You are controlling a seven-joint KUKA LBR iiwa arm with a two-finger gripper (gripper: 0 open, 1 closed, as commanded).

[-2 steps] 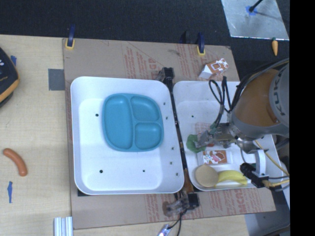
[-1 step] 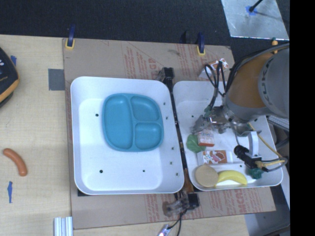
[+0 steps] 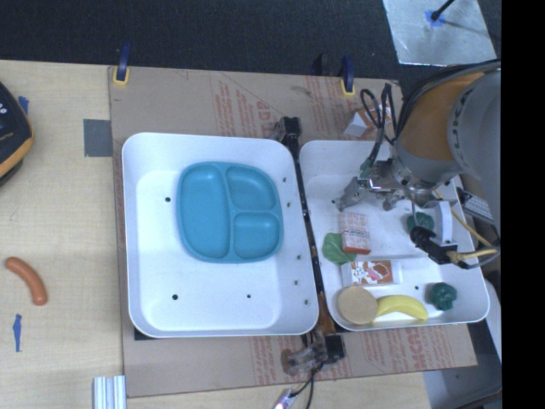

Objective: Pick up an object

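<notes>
My gripper [image 3: 368,198] hangs over the upper part of the right bin [image 3: 317,177], open, with nothing between its fingers. Just below it lies a small white and red packet [image 3: 354,231]. A green leafy piece [image 3: 334,247] rests left of the packet. Lower down are a white and red card box [image 3: 371,272], a round tan bun [image 3: 358,305], a yellow banana [image 3: 403,309] and a dark green lump [image 3: 441,294]. Another dark green item [image 3: 420,221] sits partly under the wrist.
The left bin [image 3: 145,254] holds a blue compartment plate [image 3: 230,210]. An orange sausage [image 3: 27,279] lies on the bench at far left, outside the bins. The arm's grey and orange body [image 3: 451,126] covers the right bin's upper right corner.
</notes>
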